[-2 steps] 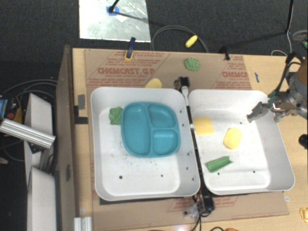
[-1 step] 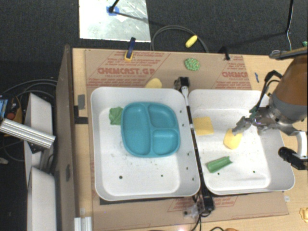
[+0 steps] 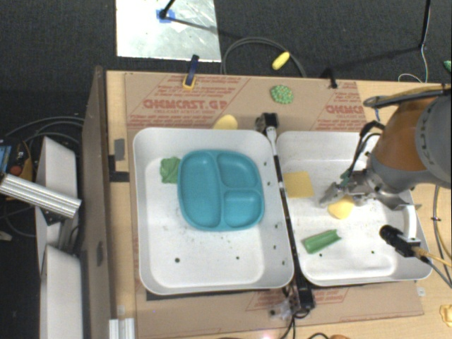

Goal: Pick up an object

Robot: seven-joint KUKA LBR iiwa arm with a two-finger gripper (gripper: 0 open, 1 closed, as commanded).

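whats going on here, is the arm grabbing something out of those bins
A grey and orange robot arm reaches in from the right over the right bin. Its gripper sits low, right by a small yellow object, but the view does not settle whether it has hold of it. A yellow square piece and a green piece also lie in that bin. The left bin holds a blue divided plate with a green bit at its edge.
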